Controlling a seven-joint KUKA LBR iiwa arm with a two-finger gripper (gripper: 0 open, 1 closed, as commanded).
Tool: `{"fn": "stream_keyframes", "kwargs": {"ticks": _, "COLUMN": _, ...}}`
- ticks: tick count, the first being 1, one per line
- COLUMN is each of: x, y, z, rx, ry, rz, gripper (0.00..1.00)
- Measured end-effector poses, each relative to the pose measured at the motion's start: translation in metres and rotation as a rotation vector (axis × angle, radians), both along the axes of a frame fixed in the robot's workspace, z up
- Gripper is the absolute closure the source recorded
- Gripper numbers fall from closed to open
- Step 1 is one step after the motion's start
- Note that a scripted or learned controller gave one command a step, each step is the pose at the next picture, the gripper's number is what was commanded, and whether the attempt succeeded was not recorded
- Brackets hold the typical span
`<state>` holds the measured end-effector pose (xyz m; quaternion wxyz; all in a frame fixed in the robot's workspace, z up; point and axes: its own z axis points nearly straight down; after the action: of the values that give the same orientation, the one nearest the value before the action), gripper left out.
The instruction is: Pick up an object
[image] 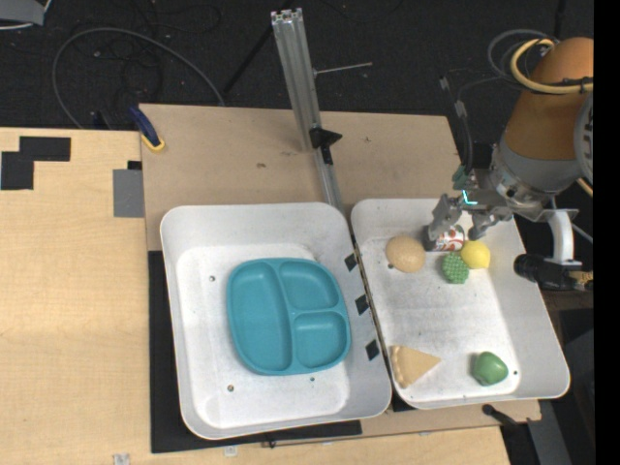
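Reaching in from the right, the arm (542, 114) places the gripper (463, 223) over the far edge of the right bin (436, 303). The fingers are spread wide, with a small red-and-white object (449, 239) below and between them; whether they touch it cannot be told. A tan ball (406, 255), a green ball (455, 269) and a lemon (476, 254) lie near that far edge. A wedge (415, 364) and a green fruit (490, 367) lie at the near edge. A teal tray (287, 314) occupies the left bin (194, 260).
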<state>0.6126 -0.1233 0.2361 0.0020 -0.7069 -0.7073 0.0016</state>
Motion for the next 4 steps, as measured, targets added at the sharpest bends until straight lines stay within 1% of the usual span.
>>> {"fn": "stream_keyframes", "kwargs": {"ticks": 1, "x": 0.001, "y": 0.0, "z": 0.002, "rx": -0.001, "ry": -0.004, "rz": 0.0, "gripper": 0.0}}
{"fn": "stream_keyframes", "kwargs": {"ticks": 2, "x": 0.008, "y": 0.005, "z": -0.044, "rx": 0.0, "ry": -0.001, "rz": 0.004, "gripper": 0.0}}
{"fn": "stream_keyframes", "kwargs": {"ticks": 3, "x": -0.002, "y": 0.002, "z": -0.097, "rx": 0.0, "ry": -0.001, "rz": 0.0, "gripper": 0.0}}
{"fn": "stream_keyframes", "kwargs": {"ticks": 4, "x": -0.001, "y": 0.002, "z": -0.135, "rx": -0.001, "ry": -0.005, "rz": -0.001, "gripper": 0.0}}
